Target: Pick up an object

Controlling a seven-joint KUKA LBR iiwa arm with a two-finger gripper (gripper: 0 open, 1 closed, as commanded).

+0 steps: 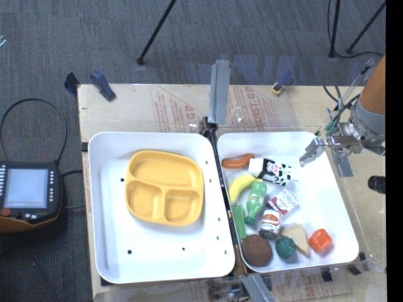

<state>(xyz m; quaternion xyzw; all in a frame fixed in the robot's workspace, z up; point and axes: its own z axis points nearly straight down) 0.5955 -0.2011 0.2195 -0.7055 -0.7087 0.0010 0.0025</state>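
At the right bin's (343, 197) two o'clock rim, my gripper (327, 148) hovers with fingers spread, holding nothing. I judge this the approach: the toy milk carton (277, 170) lies nearest, at its eight o'clock, calling for descent and closure.

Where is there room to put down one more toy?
Bare floor shows in the left bin around the yellow divided tray, widest below it. In the right bin, the right side is bare, beside the orange pepper. It is crowded from the banana down to the brown cookie.
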